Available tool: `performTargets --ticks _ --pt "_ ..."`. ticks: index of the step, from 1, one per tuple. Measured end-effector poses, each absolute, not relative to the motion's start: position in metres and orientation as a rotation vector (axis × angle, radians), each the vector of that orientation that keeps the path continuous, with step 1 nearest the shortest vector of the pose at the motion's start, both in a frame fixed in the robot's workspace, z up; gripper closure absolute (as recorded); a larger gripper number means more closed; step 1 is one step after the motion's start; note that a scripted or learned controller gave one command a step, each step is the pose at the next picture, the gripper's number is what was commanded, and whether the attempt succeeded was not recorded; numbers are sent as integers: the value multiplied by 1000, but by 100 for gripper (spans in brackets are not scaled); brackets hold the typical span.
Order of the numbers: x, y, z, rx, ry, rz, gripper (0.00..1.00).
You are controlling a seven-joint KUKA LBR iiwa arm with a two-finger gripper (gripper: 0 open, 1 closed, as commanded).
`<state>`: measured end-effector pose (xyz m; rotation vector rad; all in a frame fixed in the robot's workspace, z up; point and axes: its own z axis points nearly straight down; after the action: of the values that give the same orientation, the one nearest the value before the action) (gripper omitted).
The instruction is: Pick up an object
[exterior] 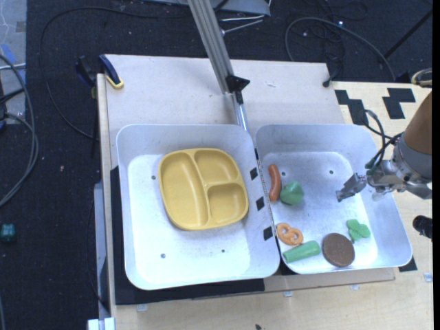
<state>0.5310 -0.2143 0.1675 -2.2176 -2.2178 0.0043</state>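
A yellow divided tray (203, 188) lies in the left bin (137, 253); black cables (41, 81) trail beyond the bench.

Robotics lab: loose cables (41, 81), bench (172, 88) with calibration markers (375, 105)

The grey arm (417, 143) reaches in from the right; its gripper (350, 188) points left, wrist angled downward.

No readable text, labels or numbers.
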Motion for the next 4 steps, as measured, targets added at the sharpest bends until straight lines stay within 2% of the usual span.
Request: performTargets --ticks 1,2,3,4 --pt "524 -217 122 -2219 -2217 4 0" --pt "525 -217 93 -2224 -2223 -1 0" --pt "527 -218 106 -2228 -2227 -3 100" --pt "537 -213 161 -2222 -2229 -4 100"
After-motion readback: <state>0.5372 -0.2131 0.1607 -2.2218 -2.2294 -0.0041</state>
